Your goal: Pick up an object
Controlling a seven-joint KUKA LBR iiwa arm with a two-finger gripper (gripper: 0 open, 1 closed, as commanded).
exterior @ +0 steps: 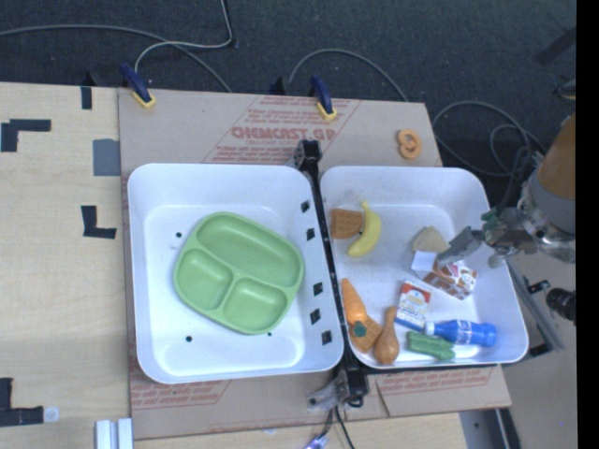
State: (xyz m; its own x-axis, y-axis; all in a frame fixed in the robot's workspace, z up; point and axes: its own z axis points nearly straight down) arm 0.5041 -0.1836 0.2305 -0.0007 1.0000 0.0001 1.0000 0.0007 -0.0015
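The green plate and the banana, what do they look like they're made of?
The green plate looks like molded plastic: one even colour, smooth matte surface, three pressed compartments. The banana is likely a plastic toy, given its uniform yellow and slight sheen, though the view can't rule out real fruit.

Two white bins [150, 279] (side by side), one green plate [239, 272], one banana [367, 231].

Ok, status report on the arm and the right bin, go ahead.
Gripper over right bin, nothing held. Nearest: small printed packet, tan wedge. Banana, carrot, blue bottle lie apart.
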